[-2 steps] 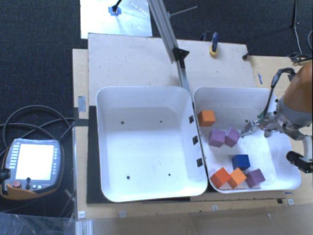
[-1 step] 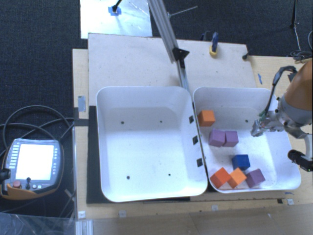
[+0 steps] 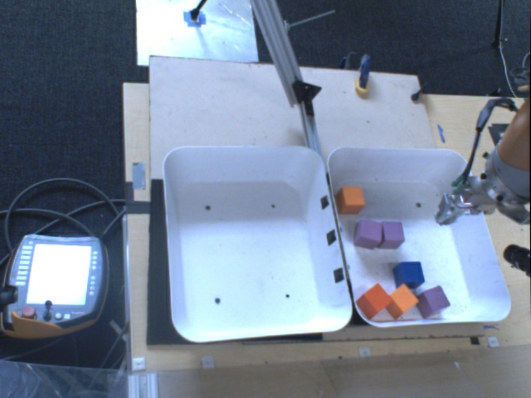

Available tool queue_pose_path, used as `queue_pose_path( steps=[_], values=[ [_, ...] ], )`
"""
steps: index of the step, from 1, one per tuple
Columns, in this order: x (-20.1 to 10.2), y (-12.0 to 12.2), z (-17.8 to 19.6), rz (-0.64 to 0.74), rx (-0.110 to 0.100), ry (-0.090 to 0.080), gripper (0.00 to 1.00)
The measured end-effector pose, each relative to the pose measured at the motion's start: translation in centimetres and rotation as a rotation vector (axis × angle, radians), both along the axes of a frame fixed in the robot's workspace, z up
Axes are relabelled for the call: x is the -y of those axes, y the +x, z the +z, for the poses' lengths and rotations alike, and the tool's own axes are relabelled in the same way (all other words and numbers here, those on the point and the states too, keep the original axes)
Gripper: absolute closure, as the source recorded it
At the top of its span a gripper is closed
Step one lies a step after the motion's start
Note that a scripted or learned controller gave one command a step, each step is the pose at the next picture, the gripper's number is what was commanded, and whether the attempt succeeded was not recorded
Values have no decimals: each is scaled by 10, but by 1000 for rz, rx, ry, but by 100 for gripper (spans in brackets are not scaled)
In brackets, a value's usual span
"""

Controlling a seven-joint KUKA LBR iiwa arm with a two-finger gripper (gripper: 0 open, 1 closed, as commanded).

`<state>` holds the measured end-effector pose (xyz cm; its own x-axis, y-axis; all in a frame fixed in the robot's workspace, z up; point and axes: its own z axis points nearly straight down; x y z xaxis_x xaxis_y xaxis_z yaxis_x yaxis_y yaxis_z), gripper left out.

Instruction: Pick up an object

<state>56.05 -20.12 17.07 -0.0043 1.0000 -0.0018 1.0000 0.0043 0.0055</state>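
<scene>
White plastic forms the two shallow bins, the left bin [image 3: 249, 247] well away from the gripper [image 3: 452, 210] and the right bin [image 3: 477, 301] lying under it, with no readable writing on either. Near the right bin's right rim the gripper hangs at the arm's end, nothing visible between its fingers; open or closed, I cannot tell. Left of and below it lie foam cubes: two purple cubes [image 3: 379, 234] touching, an orange cube [image 3: 350, 199] by the divider, a blue cube [image 3: 408, 273], and a lower cluster [image 3: 402, 301].
</scene>
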Motion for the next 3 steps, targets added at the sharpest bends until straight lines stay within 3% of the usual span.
queue_pose_path(
  steps=[2,3],
  values=[
    [-1,0,79,1,1,-1,100],
    [-55,16,68,6,-4,3,100]
  ],
)
